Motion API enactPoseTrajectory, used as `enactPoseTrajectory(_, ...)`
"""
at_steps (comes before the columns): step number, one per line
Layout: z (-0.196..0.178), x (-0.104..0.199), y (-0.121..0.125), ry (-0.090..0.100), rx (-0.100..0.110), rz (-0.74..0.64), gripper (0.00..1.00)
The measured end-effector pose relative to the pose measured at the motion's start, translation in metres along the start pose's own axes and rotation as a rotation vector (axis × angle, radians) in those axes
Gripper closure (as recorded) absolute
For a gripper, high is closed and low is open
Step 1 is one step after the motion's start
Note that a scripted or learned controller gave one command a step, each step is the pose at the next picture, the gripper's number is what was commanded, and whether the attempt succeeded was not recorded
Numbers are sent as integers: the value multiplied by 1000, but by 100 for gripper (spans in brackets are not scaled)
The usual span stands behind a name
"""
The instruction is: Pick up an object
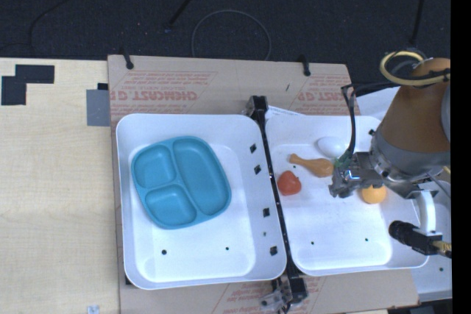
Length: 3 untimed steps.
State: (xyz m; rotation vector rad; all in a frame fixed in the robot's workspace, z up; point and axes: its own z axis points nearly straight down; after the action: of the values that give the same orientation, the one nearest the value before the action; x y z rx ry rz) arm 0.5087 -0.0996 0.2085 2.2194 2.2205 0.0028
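Here, the right bin (346,254) holds four small items in its upper half. A tan drumstick-shaped toy (312,165) lies with its long axis running from upper left to lower right, thin end toward the upper left, thick end toward the gripper. A white egg-shaped item (330,146) sits just above and right of it, near but apparently apart. A red tomato-like ball (289,183) lies below the drumstick's thin end, close to the divider between the bins. An orange-yellow ball (374,193) rests at right centre, partly covered by the arm's wrist.

The gripper (342,184) is low over the bin floor, between the drumstick's thick end and the orange-yellow ball. Its claw is dark and small in frame; whether it is open or closed cannot be told, and nothing is visibly clasped.

The left bin (147,261) carries a blue three-compartment tray (180,181), tilted slightly anticlockwise.

The cardboard sheet (221,81) under the bins bears reddish printed lettering, upside down and mirrored; it cannot be read reliably.

The arm (416,121), grey with an orange band, is cut off at the right.
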Motion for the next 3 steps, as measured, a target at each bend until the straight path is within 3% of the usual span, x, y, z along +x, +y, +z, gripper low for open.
enactPoseTrajectory(1,-53,-1,1,0,0,0,100)
enactPoseTrajectory(3,-19,97,21,2,9,-3,100)
